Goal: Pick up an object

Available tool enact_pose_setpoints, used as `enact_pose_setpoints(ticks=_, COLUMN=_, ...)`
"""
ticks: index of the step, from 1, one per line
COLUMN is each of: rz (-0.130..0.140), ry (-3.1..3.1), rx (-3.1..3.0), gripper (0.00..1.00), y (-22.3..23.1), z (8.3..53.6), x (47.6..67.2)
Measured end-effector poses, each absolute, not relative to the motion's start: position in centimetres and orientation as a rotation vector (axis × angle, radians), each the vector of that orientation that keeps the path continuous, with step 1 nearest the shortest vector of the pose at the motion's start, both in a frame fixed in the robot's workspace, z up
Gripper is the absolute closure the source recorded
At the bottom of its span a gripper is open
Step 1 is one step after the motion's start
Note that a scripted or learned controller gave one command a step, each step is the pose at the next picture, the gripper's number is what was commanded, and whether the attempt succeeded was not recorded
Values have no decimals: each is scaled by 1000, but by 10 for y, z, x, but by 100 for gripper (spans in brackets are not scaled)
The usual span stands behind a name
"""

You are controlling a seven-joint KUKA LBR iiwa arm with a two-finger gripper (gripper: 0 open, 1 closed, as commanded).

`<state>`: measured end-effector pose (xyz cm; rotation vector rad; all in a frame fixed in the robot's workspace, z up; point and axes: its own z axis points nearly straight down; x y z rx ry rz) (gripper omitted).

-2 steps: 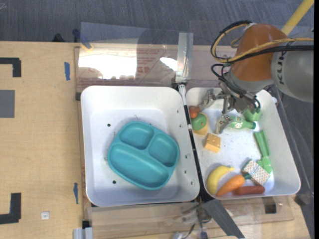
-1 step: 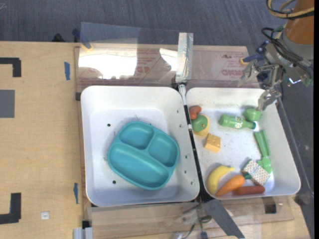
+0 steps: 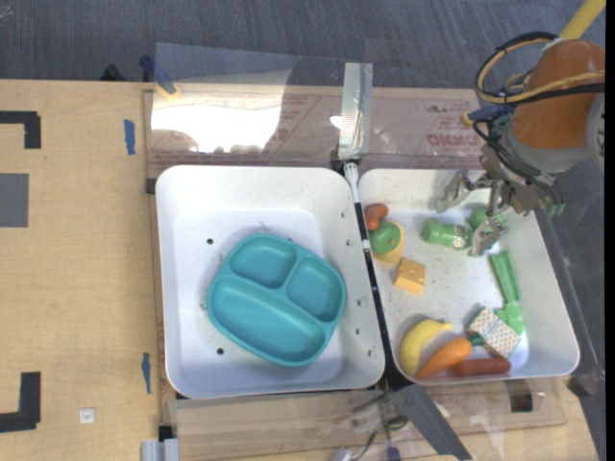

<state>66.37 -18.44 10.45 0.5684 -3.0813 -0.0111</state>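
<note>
My gripper (image 3: 471, 215) hangs low over the back of the right bin (image 3: 557, 315), under the orange-banded wrist. Its metal fingers (image 3: 449, 195) stand apart, open, with nothing between them. A small green cylinder (image 3: 442, 231) lies on the bin floor just left of the nearer fingertip, close to it. A long green piece (image 3: 504, 277) lies just in front of the gripper. Further left sit a yellow-green fruit (image 3: 386, 240), an orange-red piece (image 3: 375, 214) and a yellow cheese cube (image 3: 411, 277).
At the right bin's front lie a banana (image 3: 421, 339), a carrot (image 3: 444, 356), a red sausage (image 3: 485, 365) and a patterned block (image 3: 495, 332). The left bin (image 3: 183, 219) holds a teal divided plate (image 3: 279, 298). A clear panel and post (image 3: 354, 113) stand behind the bins.
</note>
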Motion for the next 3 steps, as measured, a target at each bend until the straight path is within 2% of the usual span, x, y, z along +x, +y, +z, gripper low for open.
enact_pose_setpoints(ticks=1, rz=3, ry=-3044, rx=806, gripper=0, y=-223, z=87, x=667)
enact_pose_setpoints(ticks=2, rz=3, ry=-3040, rx=822, gripper=0, y=-223, z=88, x=613)
enact_pose_setpoints(ticks=3, rz=11, ry=-3053, rx=825, gripper=100, y=-222, z=103, x=617)
